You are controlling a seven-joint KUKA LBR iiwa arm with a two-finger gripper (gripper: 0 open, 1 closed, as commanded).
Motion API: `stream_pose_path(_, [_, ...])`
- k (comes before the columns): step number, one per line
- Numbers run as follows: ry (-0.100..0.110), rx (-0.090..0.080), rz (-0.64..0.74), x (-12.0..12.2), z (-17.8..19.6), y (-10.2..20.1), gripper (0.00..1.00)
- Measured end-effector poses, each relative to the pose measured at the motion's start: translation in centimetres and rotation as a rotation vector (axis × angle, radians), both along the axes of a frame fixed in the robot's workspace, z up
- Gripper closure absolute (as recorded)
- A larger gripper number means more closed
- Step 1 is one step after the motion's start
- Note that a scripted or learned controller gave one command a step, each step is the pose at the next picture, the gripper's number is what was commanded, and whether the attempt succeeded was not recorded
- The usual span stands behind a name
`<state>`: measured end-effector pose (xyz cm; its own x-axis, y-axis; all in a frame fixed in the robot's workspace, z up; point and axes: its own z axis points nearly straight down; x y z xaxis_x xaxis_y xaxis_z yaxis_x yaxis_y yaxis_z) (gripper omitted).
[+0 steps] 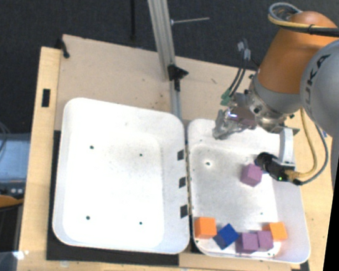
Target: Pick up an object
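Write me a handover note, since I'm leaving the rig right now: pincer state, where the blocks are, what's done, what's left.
Pincer: over the right bin's far left corner, nothing seen between its fingers; open or shut is unclear.
Blocks: lone purple block mid-bin; along the near edge, orange block, blue block, two purple blocks, another orange block.
Done: nothing picked.
Left: pick up one block.

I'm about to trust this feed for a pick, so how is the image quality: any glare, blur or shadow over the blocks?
Camera view: lighting is even, and both white bins look bright but not blown out. The blocks are sharp enough to tell by colour, such as the lone purple block. The end effector looks soft and its detail is hard to read. Shadows in the right bin are faint.
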<state>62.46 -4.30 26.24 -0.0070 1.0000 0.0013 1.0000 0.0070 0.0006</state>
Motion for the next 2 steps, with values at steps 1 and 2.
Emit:
stream_pose_path(1, [0.002, -0.001, 0.000, -0.7, -1.2, 5.8, 1.00])
stream_pose_path(2, [0.002, 0.000, 0.000, -1.5, -1.0, 10.0, 1.00])
